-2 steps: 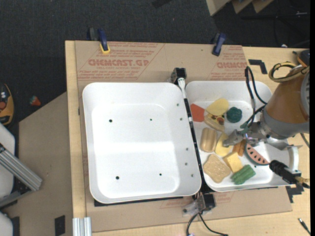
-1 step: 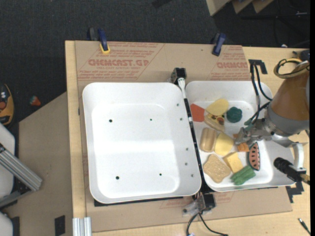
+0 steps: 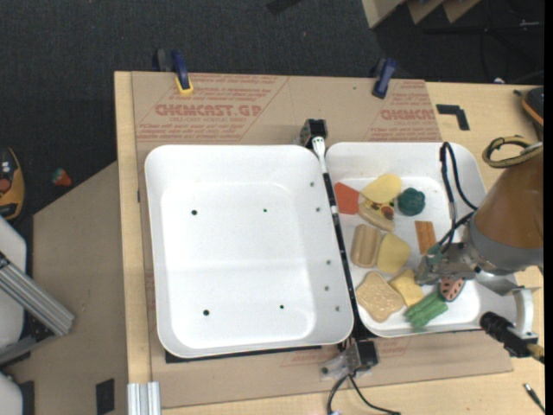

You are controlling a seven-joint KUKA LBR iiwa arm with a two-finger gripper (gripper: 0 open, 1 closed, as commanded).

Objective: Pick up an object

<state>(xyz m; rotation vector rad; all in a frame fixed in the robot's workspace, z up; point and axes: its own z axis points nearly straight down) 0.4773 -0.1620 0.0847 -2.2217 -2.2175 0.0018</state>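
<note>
The right bin [image 3: 467, 164] holds several toy foods: an orange-red piece [image 3: 346, 198], a yellow wedge [image 3: 381, 190], a teal ball [image 3: 411, 201], a small brown stick [image 3: 424, 234], a tan bread slice [image 3: 366, 246], a pale yellow piece [image 3: 394, 253], a round cracker [image 3: 379, 296], a yellow block [image 3: 409, 290] and a green vegetable [image 3: 426, 310]. My gripper [image 3: 439, 275] hangs low over the bin's right front part, just above a reddish speckled piece [image 3: 450, 288] and beside the yellow block. The wrist hides its fingers.
The left bin [image 3: 242, 249] lies next to the right one, their rims touching. The arm's grey and orange body [image 3: 514, 219] covers the right bin's right edge. A black cable [image 3: 449, 180] loops over that bin. Clamps [image 3: 181, 72] hold the cardboard base at the back.
</note>
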